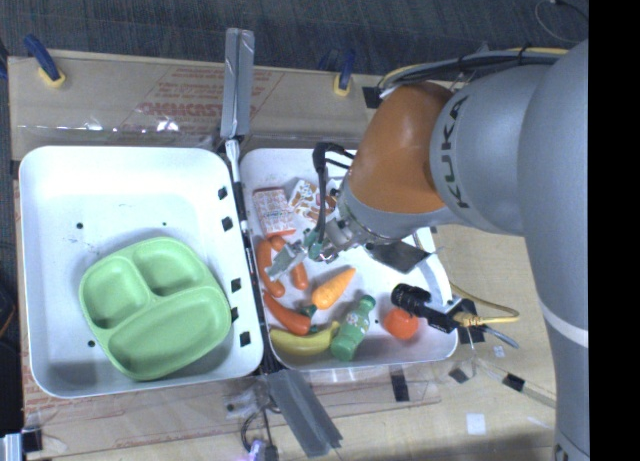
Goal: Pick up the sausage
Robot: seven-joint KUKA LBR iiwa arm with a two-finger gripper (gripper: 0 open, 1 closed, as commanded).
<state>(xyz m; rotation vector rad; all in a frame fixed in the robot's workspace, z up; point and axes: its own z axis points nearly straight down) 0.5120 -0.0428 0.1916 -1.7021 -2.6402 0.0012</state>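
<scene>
Hand low over the crowded right bin

Hand (322,241) hangs among the toys; its opening can't be told. Left bin (60,189) holds a green plate (160,304). Sausage (285,315), at the hand's seven o'clock, lies against the banana (300,341), likely tumbled there.

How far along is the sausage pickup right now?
Done: the arm has reached into the right bin, with the gripper low over the toy food. In hand: nothing visibly gripped. Left: the sausage lies on the bin floor beside the banana, below the gripper in the view, so grasp and lift remain.
</scene>
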